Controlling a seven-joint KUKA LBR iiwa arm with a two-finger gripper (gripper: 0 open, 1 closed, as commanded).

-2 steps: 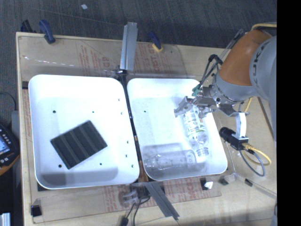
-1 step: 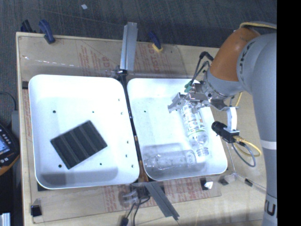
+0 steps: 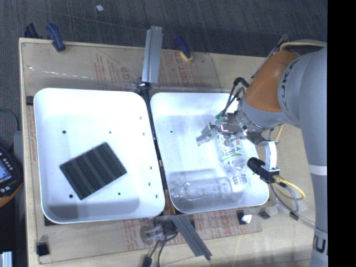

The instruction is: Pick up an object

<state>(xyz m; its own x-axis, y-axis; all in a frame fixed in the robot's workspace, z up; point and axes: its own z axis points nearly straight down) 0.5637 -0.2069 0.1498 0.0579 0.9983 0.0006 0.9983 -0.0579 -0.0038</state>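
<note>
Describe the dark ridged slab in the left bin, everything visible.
The dark ridged slab is a flat, roughly rectangular piece, dark grey to black, with parallel grooves running along its length; the material looks like rubber or plastic, though that is not certain. It lies flat on the floor of the left bin, in the lower-left part, turned at a slant to the bin's walls. It touches only the bin floor and stands apart from the walls. The gripper is over the other bin.

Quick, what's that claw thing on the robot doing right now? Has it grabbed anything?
Gripper: low in the right bin, right above an upright clear bottle; whether it has grabbed the bottle cannot be told from this view.
</note>
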